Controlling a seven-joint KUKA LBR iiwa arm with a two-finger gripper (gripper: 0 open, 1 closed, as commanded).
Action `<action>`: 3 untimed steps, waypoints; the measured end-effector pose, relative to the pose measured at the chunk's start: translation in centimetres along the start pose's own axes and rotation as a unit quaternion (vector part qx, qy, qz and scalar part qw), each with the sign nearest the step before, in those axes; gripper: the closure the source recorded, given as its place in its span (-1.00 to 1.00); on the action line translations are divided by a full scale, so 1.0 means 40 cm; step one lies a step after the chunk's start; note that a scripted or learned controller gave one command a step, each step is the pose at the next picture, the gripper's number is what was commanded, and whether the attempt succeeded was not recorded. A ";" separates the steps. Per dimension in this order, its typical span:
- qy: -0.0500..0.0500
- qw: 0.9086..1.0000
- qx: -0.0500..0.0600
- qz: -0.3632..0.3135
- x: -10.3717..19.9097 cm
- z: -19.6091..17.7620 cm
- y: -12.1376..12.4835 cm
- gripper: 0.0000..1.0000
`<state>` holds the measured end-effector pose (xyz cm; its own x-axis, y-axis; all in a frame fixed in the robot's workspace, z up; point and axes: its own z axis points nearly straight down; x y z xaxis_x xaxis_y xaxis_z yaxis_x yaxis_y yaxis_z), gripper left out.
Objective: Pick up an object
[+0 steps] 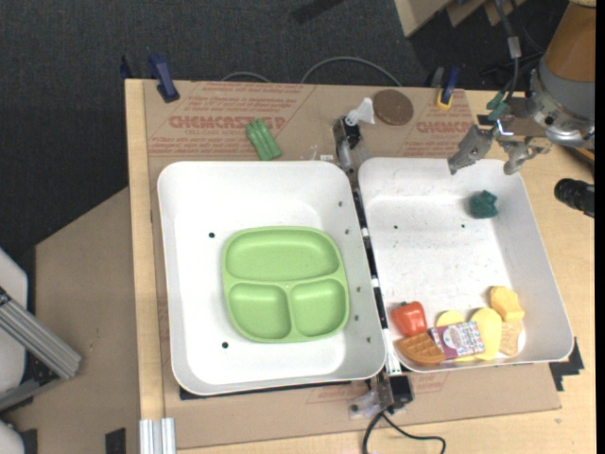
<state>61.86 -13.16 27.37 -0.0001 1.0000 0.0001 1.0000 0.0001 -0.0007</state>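
**Inspection: gripper open above right bin, nothing held**

The brown board (236, 112) carries two white bins side by side. The left bin (189, 216) holds a green three-compartment tray (284, 282), lying flat near the bin's centre. The right bin (425, 244) holds a cluster of toy food (463, 334) at its 5 o'clock corner: a red pepper-like piece (409, 317), a brown piece, a pink-labelled packet and yellow pieces, touching one another. A small dark-green object (484, 203) lies alone at the bin's 1 o'clock, well apart from the cluster.

The grey arm (567, 83) enters at the view's 2 o'clock. Its gripper (492, 154) hangs over the right bin's far rim, fingers spread apart with nothing between them. The dark-green object sits just below the gripper at its 6 o'clock, not touched.

On the board beyond the left bin, at 12 o'clock, lies a green clip-like item (264, 140); a brown disc (392, 108) lies beyond the right bin.
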 end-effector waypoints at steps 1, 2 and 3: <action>0.000 1.000 0.001 0.002 -0.168 0.238 0.071 -1.00; 0.000 1.000 0.001 0.000 -0.221 0.341 0.077 -1.00; 0.001 1.000 0.002 -0.001 -0.170 0.481 0.107 -1.00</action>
<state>66.13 -19.96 8.13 -0.0021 1.0000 0.0020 1.0000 0.0021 -0.0051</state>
